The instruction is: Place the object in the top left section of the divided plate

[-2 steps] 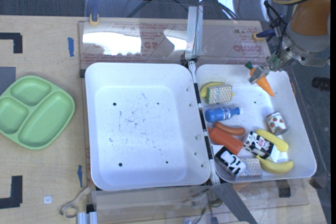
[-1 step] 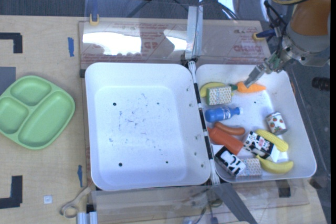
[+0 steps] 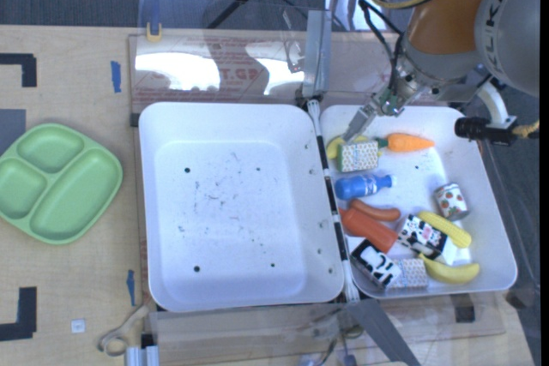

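Gripper (image 3: 360, 126) over crowded right bin (image 3: 496, 210)

Little can be read here. On the grey arm (image 3: 521, 21), at the right edge of the camera view, dark capital letters stand on the casing; they look like the start of "KUKA", though only a "K" and part of another letter are clear. The clear panel (image 3: 225, 64) behind the left bin carries lines of reddish print, too washed out by glare to make out. A black-and-white patterned item (image 3: 422, 236) in the right bin bears markings, none legible.
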`<state>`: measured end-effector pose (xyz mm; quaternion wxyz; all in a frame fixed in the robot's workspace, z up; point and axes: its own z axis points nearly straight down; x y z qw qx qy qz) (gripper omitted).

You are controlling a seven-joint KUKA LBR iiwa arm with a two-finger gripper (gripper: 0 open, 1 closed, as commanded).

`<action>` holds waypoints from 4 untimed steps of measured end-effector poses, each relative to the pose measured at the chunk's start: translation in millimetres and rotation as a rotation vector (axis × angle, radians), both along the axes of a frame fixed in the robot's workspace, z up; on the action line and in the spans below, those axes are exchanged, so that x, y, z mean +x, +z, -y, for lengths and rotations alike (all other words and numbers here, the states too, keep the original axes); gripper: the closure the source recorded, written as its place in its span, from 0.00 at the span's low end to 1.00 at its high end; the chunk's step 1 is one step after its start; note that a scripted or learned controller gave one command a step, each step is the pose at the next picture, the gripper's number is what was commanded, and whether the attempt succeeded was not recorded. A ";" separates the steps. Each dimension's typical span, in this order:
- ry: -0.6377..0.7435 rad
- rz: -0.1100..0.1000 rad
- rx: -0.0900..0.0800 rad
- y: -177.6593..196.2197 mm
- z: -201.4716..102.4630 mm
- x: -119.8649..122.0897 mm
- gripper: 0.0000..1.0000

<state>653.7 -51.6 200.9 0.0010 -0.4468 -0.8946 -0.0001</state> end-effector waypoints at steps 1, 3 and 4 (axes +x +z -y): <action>-0.203 -0.004 -0.001 -19.5 -86.1 -91.7 0.00; -0.182 0.000 -0.002 42.3 -118.6 -11.2 0.00; -0.127 -0.002 -0.002 11.2 -191.7 -32.7 0.00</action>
